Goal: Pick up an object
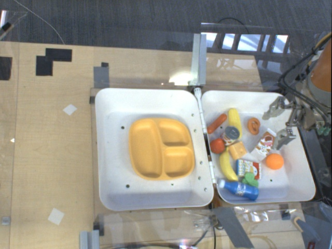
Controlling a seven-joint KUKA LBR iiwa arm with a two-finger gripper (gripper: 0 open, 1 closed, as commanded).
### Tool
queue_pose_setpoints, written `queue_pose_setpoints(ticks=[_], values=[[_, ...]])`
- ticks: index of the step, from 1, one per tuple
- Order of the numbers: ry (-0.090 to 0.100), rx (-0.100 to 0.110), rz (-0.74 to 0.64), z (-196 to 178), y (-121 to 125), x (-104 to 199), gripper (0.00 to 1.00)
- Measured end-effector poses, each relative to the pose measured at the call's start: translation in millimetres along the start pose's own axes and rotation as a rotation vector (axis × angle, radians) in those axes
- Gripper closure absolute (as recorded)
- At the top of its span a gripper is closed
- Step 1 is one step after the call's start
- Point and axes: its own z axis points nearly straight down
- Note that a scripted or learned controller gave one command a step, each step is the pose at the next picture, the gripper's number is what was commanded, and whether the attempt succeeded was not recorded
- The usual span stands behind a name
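The right bin (298,188) holds a heap of toy food. It includes an orange ball (274,161), a red-and-white carton (264,142), an orange ring (253,125), two yellow bananas (234,119) (225,165), a red sausage (217,122), a red tomato (217,146), a yellow block (237,150), a round tin (231,134), a juice box (247,167) and a blue bottle (239,189). My gripper (279,123) hangs over the bin's right part, just right of the red-and-white carton. It is open, its fingers spread with nothing between them.
In the left bin (111,191) lies a yellow divided tray (161,148). A metal post (199,61) stands behind the rim between the bins. Cables (298,69) and the arm fill the right side.
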Motion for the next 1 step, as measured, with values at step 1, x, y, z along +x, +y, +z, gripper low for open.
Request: queue_pose_setpoints(ticks=[1], values=[[0.006,-0.001,0.321,91.4,9.4,-32.0,0.0]])
